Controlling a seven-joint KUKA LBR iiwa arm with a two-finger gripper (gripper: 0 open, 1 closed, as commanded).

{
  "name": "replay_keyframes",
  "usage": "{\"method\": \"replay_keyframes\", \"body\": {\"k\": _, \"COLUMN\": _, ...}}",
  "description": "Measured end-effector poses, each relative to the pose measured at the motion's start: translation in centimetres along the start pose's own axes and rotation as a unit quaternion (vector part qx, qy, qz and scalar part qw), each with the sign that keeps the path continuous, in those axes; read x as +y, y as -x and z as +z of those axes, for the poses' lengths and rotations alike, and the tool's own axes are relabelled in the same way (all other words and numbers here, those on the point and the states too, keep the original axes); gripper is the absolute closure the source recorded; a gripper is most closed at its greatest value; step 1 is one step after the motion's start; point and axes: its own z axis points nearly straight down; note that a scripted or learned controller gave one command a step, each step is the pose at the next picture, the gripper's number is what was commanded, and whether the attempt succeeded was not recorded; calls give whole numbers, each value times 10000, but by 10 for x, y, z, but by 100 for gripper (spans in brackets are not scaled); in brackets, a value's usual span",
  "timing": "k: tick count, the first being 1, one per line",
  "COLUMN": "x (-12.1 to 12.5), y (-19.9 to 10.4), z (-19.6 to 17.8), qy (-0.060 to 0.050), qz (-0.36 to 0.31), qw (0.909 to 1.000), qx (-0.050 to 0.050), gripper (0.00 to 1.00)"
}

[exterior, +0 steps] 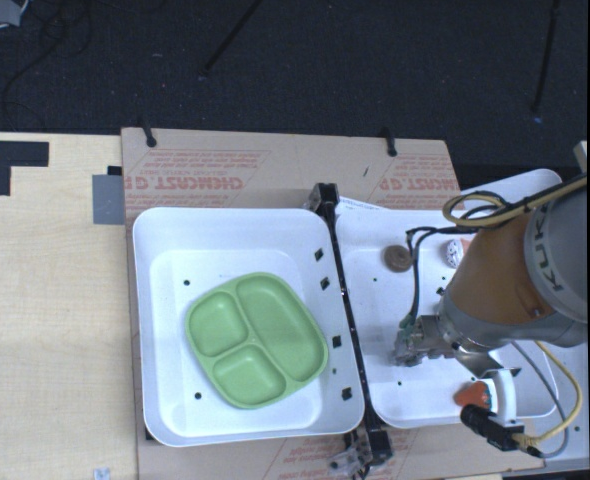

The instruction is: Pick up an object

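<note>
Currently the arm (520, 268) is reaching in over the right bin (395, 408), with the gripper (412, 345) sitting low near that bin's left wall, just right of the divider (340, 298). Can't tell whether it's spread, pressed together or pinching anything; the wrist is blocking the view.

Candidate objects: a small brown disc (398, 258) is lying up-bin from the gripper, apart from it, and something orange (472, 396) is poking out under the wrist toward the bin's near edge. My guess is the gripper is going down for a grab on the bin floor, not on the disc.

The green divided plate (256, 340) is sitting flat in the left bin (165, 408), left of the divider, probably just parked there as another pick option.

Writing: red mirrored print on the cardboard (275, 173) behind the bins, not cleanly readable. Partial "KU" on the arm.
</note>
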Motion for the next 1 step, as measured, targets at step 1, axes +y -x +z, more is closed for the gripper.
{"method": "replay_keyframes", "body": {"k": 1, "x": -2, "y": 10, "z": -56, "qy": 17, "qz": -4, "qw": 10000, "qx": -10, "gripper": 100}}
